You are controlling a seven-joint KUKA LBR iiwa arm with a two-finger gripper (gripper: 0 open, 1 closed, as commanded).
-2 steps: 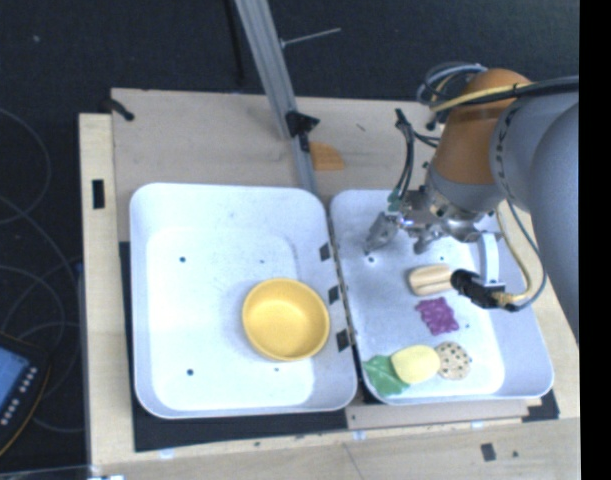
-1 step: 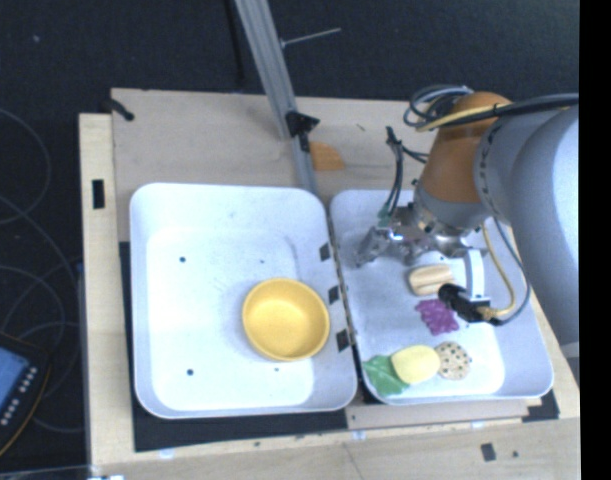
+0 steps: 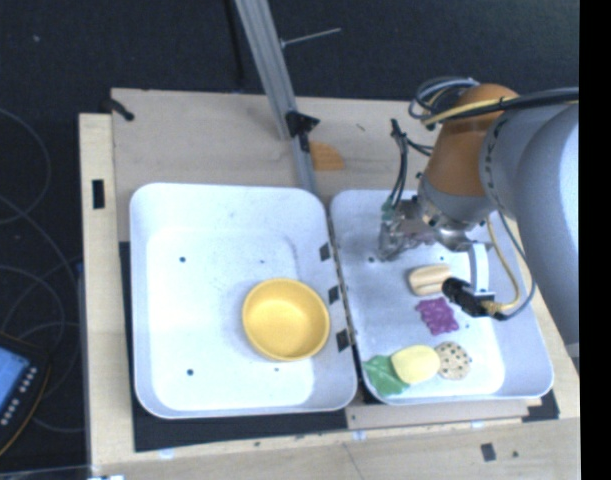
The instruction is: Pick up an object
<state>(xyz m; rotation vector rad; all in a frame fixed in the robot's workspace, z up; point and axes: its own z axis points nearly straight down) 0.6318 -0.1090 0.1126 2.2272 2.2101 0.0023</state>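
The right bin (image 3: 370,218) holds several small objects: a tan bread-like roll (image 3: 429,279), a purple grape bunch (image 3: 437,315), a round speckled cookie (image 3: 452,360), a yellow lemon-like piece (image 3: 415,364) and a green leaf-like piece (image 3: 383,373). A yellow bowl (image 3: 284,319) sits in the left bin (image 3: 185,228). My gripper (image 3: 393,242) hangs low over the upper left part of the right bin, left of the roll and apart from it. Nothing shows between its fingers.
A grey metal pole (image 3: 270,63) slants up from the bench behind the bins. An orange tag (image 3: 326,156) lies on the bench beyond the right bin. Black cables loop from my wrist down to a connector (image 3: 467,297) beside the roll.
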